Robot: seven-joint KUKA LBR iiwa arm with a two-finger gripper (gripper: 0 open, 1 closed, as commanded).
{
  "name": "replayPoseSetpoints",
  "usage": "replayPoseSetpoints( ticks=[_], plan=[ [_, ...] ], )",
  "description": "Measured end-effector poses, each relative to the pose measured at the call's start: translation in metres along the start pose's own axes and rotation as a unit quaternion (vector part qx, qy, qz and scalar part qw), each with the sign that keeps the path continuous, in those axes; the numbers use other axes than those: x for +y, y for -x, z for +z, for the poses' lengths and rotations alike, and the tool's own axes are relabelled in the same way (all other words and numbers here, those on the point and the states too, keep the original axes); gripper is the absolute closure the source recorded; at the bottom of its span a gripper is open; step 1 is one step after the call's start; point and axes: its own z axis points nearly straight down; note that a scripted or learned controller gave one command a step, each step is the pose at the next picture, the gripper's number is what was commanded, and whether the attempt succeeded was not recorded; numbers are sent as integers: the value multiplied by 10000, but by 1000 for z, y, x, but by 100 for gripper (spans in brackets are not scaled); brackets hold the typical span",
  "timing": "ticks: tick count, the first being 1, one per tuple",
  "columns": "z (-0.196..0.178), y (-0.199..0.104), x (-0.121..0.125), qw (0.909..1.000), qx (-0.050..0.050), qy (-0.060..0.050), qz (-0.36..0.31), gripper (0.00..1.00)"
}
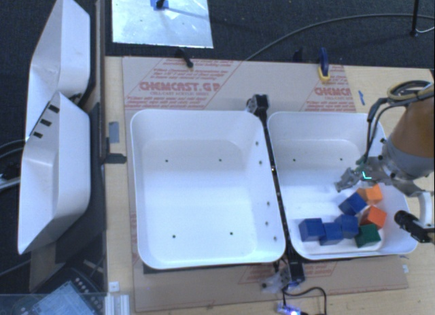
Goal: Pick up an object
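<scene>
Blocks [343, 224], blue, orange and green, huddle in the right bin's [306, 130] near corner; the gripper [353, 179] hangs just above them, whether open or closed cannot be told. Best target: the outlying blue block [311, 229], approached squarely

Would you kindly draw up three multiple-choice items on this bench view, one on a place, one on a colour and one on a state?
1. Where do the blocks lie?
A. In the right bin's near corner
B. In the left bin's middle
C. On the bench outside the bins

2. What colour is the block at the pile's near right end?
A. Yellow
B. Green
C. White

3. How does the gripper stand to the blocks?
A. Carrying one over the left bin
B. Above the right bin, beside the pile
C. Parked beyond the bench

Answers: 1 A, they cluster in that corner; 2 B, green beside orange; 3 B, it hangs just above the pile's far edge.
</scene>
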Motion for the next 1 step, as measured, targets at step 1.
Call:
replayPoseSetpoints(
  ticks=[1],
  plan=[
    [1,-5,1,10000,24,-13,-38,0]
  ],
)
